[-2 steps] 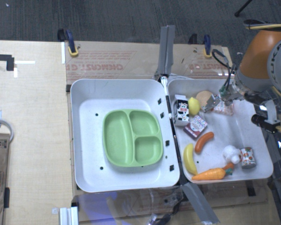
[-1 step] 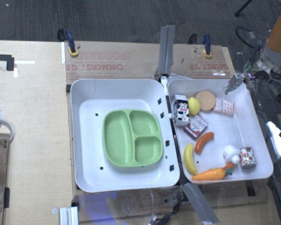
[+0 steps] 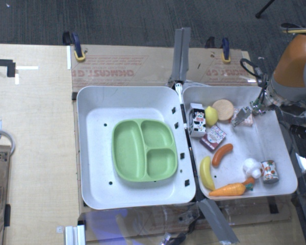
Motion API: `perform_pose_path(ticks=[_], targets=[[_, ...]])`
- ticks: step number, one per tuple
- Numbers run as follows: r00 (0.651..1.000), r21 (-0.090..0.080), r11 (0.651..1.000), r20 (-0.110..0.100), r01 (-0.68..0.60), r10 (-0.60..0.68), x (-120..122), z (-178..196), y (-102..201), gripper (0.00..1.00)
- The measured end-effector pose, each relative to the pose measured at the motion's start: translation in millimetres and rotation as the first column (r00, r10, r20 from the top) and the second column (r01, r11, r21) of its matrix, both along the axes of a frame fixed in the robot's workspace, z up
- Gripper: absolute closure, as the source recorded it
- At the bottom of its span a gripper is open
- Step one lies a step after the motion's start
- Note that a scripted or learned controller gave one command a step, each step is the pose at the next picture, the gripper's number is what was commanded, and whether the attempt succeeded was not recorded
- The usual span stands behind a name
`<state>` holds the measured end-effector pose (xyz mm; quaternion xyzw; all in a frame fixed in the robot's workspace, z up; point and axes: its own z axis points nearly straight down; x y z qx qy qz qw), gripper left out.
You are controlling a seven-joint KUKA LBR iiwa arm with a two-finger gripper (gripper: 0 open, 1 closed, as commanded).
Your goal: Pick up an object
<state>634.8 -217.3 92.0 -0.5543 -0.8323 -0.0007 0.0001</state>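
Right bin (image 3: 288, 160): hand (image 3: 245, 117) over small crumpled silvery object (image 3: 241, 117).

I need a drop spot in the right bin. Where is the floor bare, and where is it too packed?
In the right bin, bare floor lies on the right side, between the gripper and the small can, right of the sausage. The left strip is crowded: milk carton, lemon, round cracker, red packet, banana, carrot.

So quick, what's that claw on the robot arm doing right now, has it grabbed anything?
Two-finger gripper: low in the right-hand shallow white bin, near the round tan biscuit; open or closed cannot be told.
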Motion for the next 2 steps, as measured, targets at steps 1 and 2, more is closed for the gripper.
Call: perform_pose_path(ticks=[1, 2], targets=[[1.000, -0.003, 1.000, 0.005, 0.003, -0.003, 1, 12, -2, 1.00], [0.986, -0.001, 0.986, -0.001, 0.165, -0.165, -38, 52, 21, 1.00]])
